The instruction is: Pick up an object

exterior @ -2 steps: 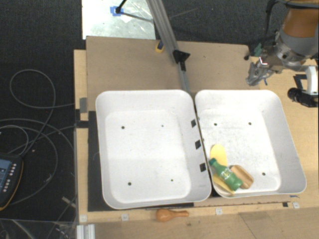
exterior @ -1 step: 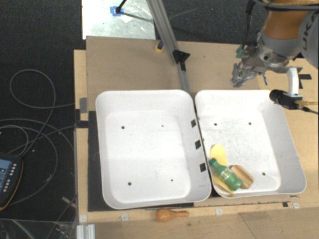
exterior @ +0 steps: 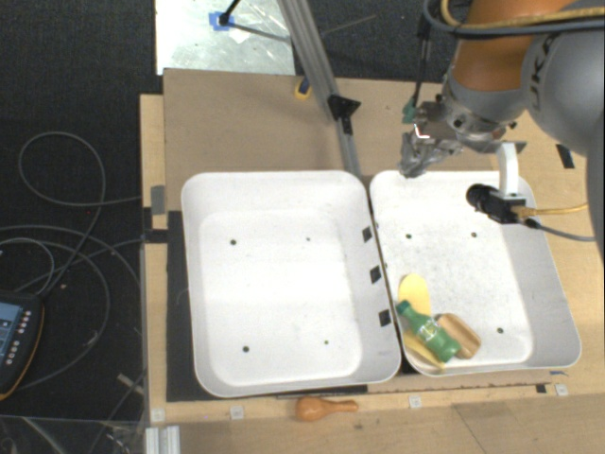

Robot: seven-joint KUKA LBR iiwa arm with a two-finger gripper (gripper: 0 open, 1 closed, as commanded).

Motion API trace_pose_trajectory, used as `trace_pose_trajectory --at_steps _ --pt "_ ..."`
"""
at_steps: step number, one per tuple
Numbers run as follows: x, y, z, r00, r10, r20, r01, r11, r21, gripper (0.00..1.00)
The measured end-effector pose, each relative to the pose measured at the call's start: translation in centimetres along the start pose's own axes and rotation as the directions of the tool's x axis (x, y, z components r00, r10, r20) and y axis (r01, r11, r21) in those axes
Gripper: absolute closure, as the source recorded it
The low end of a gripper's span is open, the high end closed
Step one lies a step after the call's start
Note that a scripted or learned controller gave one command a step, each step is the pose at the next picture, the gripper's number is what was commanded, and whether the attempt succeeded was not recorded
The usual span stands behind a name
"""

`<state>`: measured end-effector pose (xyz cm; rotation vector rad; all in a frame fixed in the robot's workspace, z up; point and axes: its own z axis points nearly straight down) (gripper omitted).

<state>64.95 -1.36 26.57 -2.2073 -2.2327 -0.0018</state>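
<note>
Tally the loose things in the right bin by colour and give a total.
Green: 1, a bottle
Yellow: 1, a flat piece
Tan: 1, a block
Total: 3, all at the near left corner of the right bin.

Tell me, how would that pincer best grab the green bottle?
Probably across the middle of the green bottle, coming straight down. It lies flat and slanted in the right bin, with a yellow piece and a tan piece touching it, so closing across its narrow width looks surest.
</note>
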Motion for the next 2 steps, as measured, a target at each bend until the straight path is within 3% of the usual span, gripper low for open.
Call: trace_pose_trajectory --at_steps 1,2 --pt "5.1 -0.5 0.3 1.000 0.001 0.000 -0.001 1.000 -0.001 1.00" --pt "10.7 -1.1 3.1 1.000 0.001 0.000 -0.001 1.000 0.002 1.00"
